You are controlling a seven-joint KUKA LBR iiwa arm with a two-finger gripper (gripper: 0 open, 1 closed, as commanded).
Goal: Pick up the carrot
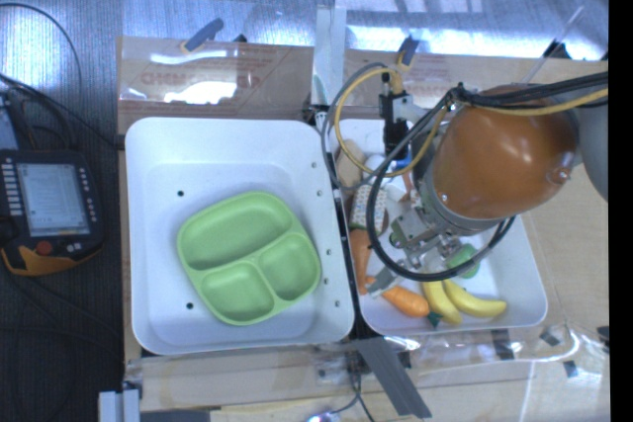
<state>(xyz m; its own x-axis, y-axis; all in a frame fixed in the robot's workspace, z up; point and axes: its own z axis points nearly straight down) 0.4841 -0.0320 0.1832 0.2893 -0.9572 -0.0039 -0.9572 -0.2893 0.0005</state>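
Bench surface, seen from above, bears 2 white bins: left bin (148,242) with a green divided plate (249,257), right bin (524,296) at lower right. Gripper (420,247) hangs over the clutter; its opening cannot be told. Carrot (406,299) lies beside the bananas (463,299). Ideally, descend centred on the carrot alone. No legible writing.

arm (495,163) hides right bin (529,296) middle | carrot (360,252) partly behind cables (381,212)
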